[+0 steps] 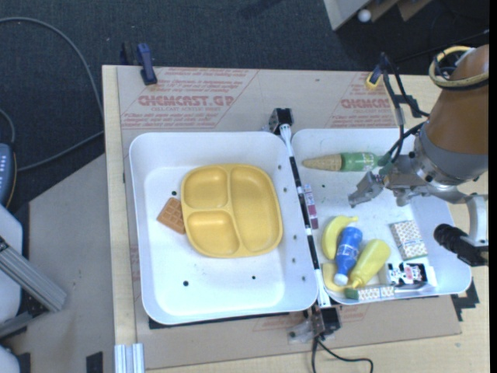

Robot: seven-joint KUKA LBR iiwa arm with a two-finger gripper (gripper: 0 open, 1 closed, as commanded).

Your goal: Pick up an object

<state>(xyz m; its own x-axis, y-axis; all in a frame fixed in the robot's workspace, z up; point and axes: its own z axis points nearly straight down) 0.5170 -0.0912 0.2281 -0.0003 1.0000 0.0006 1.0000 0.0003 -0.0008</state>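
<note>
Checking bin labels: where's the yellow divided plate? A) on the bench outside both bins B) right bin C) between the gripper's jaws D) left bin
D: the yellow divided plate lies flat in the left bin, beside a waffle-patterned brown piece, while the gripper is over the right bin.

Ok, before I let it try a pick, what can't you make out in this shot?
- Gripper: whether it is open or shut; small and against the white bin.
- Waffle piece: its right part is hidden under the yellow plate.
- Banana: partly covered by the blue bottle.
- Small packets: print too small to read.
- Arm: cut off by the right edge.
</note>
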